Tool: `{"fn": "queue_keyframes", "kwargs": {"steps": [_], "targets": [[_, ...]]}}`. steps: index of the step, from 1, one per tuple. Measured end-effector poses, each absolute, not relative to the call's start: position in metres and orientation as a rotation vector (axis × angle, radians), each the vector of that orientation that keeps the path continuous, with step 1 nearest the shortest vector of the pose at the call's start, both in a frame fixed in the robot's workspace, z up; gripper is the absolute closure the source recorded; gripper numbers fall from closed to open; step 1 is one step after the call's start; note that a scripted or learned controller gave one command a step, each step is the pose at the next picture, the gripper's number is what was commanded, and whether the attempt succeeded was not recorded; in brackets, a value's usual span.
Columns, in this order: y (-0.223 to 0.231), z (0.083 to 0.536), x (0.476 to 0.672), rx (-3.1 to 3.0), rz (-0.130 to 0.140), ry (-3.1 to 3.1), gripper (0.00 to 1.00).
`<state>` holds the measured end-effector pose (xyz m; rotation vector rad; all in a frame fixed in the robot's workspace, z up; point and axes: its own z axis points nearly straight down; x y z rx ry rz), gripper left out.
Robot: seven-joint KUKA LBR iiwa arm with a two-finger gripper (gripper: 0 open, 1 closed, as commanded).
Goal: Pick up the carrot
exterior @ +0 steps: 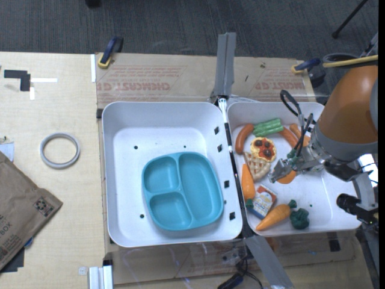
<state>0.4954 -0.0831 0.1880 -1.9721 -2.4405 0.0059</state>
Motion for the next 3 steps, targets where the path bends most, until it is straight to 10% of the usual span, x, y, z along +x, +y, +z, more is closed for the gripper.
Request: {"fn": "queue_keyframes", "kwargs": {"steps": [1, 3], "targets": [[0.055, 0.233, 0.539, -2.008, 0.011, -2.412, 1.0], [0.071, 0.235, 0.621, -0.848, 0.003, -3.023, 1.0]]}}
